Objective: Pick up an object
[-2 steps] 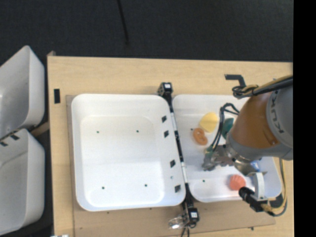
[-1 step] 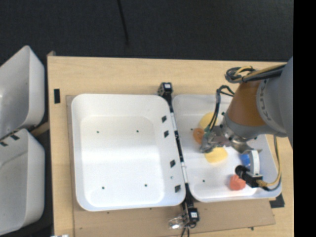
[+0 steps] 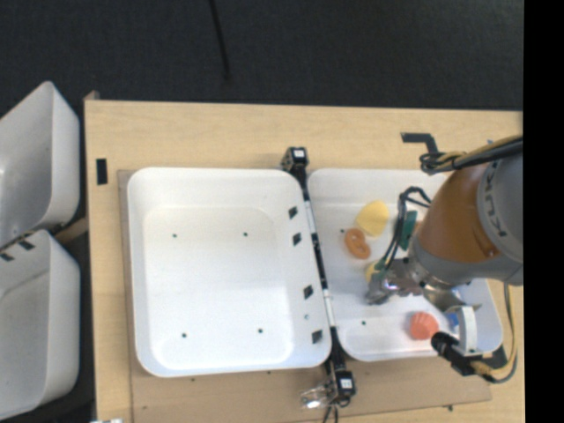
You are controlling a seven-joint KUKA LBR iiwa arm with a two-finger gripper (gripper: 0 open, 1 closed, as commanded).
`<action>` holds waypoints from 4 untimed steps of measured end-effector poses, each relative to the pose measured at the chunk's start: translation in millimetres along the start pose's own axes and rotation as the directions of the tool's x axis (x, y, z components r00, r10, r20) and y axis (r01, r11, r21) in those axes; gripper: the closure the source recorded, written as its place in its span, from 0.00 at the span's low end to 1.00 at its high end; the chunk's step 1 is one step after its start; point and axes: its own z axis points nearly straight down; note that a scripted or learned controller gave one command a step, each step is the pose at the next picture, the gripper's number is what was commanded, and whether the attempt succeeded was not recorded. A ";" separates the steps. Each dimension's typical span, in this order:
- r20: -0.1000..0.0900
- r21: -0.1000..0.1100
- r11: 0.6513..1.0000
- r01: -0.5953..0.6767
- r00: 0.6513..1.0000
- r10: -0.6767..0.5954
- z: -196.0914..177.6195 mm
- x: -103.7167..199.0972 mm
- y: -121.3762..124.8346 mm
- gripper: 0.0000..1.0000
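My gripper (image 3: pixel 381 291) hangs low in the right bin (image 3: pixel 352 337), its grip impossible to tell, with 3 objects lying loose nearby, a yellow one (image 3: pixel 374 216), an orange one (image 3: pixel 357 243) and a red one (image 3: pixel 422 325), none yet lifted.

The bench (image 3: pixel 211 135) presents a pale, matt wood-look surface. Both bins, left (image 3: pixel 211 271) and right (image 3: pixel 339 201), appear as smooth white plastic with a slight sheen. The arm's wrist band (image 3: pixel 454 214) is glossy orange; the adjoining housing (image 3: pixel 502 192) is smooth grey. The claw (image 3: pixel 381 291) looks metallic. The yellow object (image 3: pixel 374 217) and two orange objects (image 3: pixel 357 243) (image 3: pixel 422 325) appear smooth and matt.
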 end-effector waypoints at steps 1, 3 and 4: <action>0.002 -0.008 1.000 0.005 1.000 -0.005 -1.0 -15.8 50.3 1.00; 0.002 -0.006 1.000 -0.002 1.000 0.002 -10.7 -16.7 1.7 1.00; 0.001 -0.005 1.000 0.004 1.000 -0.004 0.1 -18.4 23.8 1.00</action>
